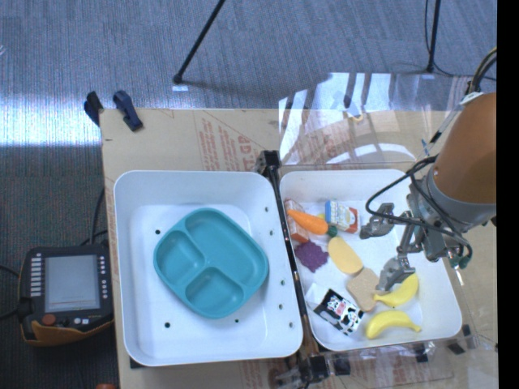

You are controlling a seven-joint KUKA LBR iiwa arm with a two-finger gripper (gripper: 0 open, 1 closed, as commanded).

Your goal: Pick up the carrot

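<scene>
The orange carrot lies in the right bin, near its upper left corner, with its green end toward the bin's middle. My gripper hovers over the right half of the same bin, to the right of the carrot and well apart from it. Its two fingers are spread open, with nothing held between them. The lower finger hangs just above a slice of bread and a banana.
Around the carrot lie a small red-and-white pack, purple grapes and a yellow oval piece. A black-and-white carton and a second banana sit near the front. The left bin holds a teal divided plate.
</scene>
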